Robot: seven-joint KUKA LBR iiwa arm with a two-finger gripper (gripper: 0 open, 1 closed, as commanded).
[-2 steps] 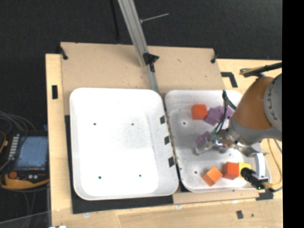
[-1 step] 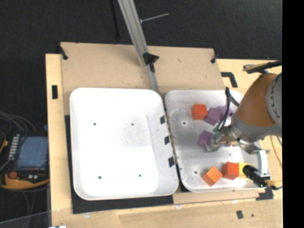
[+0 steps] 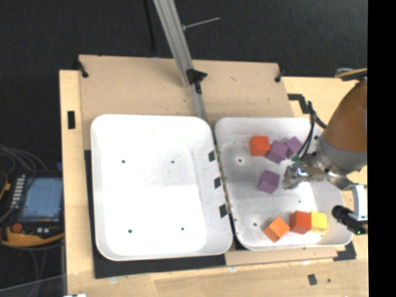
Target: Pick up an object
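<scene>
The small purple cube (image 3: 268, 182) sits just beside the tool (image 3: 292, 178) — at its nine o'clock — and I cannot tell how the tool is set.

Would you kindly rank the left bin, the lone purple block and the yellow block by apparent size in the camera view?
1. Left bin, by far the largest.
2. Lone purple block.
3. Yellow block.
The two blocks look nearly alike; the yellow one is partly hidden behind the red block, so I would not rank them firmly.
</scene>
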